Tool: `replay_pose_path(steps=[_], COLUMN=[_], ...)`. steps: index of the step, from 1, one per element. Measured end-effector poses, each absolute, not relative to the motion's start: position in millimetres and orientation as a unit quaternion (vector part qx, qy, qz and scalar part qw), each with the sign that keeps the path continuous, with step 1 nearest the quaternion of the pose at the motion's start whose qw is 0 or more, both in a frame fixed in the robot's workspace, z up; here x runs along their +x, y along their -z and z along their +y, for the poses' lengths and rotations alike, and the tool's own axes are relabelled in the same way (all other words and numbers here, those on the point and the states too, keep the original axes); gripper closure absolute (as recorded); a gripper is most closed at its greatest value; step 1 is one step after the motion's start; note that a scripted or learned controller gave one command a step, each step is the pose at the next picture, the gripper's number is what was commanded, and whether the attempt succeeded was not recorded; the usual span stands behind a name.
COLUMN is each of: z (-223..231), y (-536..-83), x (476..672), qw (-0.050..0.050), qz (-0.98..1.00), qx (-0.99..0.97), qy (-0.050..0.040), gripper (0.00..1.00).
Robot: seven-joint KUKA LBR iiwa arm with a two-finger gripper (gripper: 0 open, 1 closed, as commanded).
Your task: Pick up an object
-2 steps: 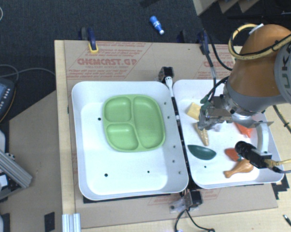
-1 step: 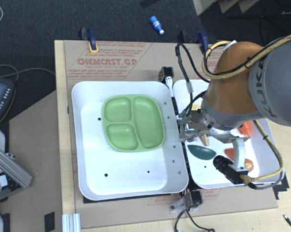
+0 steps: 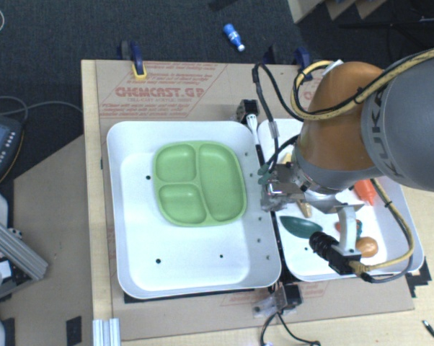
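My gripper [image 3: 295,199] hangs low over the left part of the right bin [image 3: 401,215], mostly hidden beneath the grey and orange wrist. Just below it lies a dark green leaf-shaped object [image 3: 300,227], with a small tan piece [image 3: 304,208] beside it. An orange object [image 3: 365,191] pokes out from under the arm at the right. A brown-orange ball [image 3: 367,246] and a thin teal piece [image 3: 349,230] lie toward the bin's front right. I cannot see whether anything is held.
The left bin [image 3: 130,215] holds a light green divided plate [image 3: 200,183]. A raised wall between the two bins runs close to the gripper's left side. A blue item [image 3: 233,37] lies on the floor beyond the bench.
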State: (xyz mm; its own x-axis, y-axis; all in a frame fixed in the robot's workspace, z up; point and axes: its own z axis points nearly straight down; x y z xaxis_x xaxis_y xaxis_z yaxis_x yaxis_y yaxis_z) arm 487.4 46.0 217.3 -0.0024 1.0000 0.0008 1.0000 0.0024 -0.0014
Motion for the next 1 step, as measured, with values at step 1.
replay_pose_path(steps=[1], z=[44.4], y=[-216.9], x=[489.7], qw=[0.0], qz=[-0.707], qx=[-0.707], qy=[-0.0001], gripper=[1.0])
